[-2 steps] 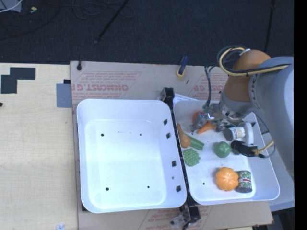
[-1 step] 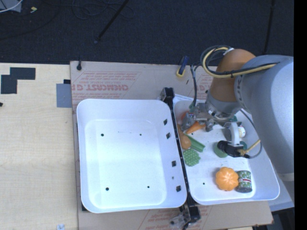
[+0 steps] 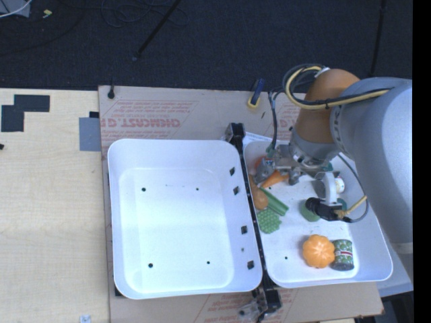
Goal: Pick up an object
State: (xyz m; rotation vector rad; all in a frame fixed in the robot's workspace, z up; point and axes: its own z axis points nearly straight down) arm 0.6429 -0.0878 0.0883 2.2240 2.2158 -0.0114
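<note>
So the big grey arm [image 3: 377, 147] with its orange band fills the right side, reaching down into the right bin [image 3: 377, 264]. The left bin [image 3: 175, 214] is smooth white plastic, shallow with rounded corners, sitting right against the right one on a brown cardboard sheet [image 3: 155, 116] with red print. Clutter in the right bin: an orange pumpkin-shaped ribbed thing [image 3: 318, 251] near the front, touching a small green-and-white labelled can [image 3: 343, 254]. Further back there's a bumpy green piece [image 3: 269, 221] next to a flat green strip [image 3: 275, 202], plus a dark green round bit [image 3: 311, 211] under the black cabling. The gripper [image 3: 279, 170] hangs at the back left of that bin, right over an orange carrot-looking object [image 3: 273, 179]. I honestly can't tell whether the claw is spread or pinched, or if it's got anything, the wrist hardware blocks it
</note>
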